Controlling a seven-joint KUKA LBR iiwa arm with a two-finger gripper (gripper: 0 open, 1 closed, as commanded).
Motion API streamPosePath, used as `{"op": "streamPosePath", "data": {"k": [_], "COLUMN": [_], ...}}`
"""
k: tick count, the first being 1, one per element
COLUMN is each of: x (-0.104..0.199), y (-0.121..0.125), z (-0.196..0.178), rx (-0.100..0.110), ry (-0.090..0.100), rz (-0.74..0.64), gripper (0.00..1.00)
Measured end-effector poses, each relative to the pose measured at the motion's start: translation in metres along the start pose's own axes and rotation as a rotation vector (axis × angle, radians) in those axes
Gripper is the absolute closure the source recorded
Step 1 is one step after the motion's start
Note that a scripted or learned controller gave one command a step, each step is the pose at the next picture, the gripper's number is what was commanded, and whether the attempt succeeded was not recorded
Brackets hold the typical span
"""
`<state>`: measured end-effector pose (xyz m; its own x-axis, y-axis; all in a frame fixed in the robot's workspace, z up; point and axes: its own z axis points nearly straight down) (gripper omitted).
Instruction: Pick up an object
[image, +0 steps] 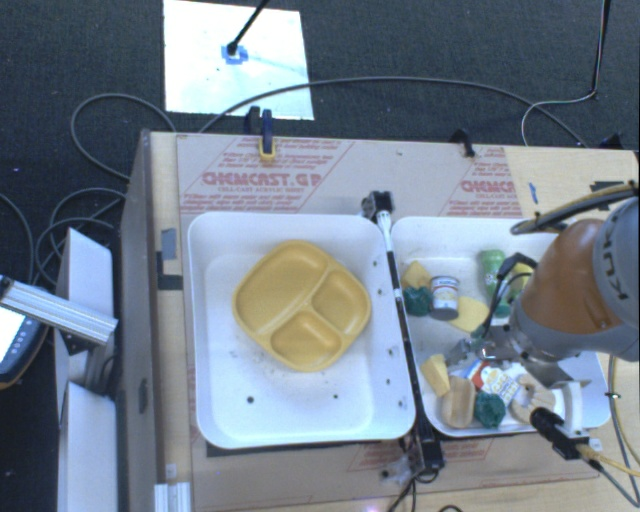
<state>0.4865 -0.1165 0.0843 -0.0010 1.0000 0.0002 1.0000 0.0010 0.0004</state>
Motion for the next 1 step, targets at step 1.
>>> {"op": "streamPosePath", "data": {"k": [1], "x": [0.0199], "y": [0.0868], "z": [-0.0005], "rx": [-0.003], "ry": [0.0], "rz": [-0.002], "gripper": [0.0]}}
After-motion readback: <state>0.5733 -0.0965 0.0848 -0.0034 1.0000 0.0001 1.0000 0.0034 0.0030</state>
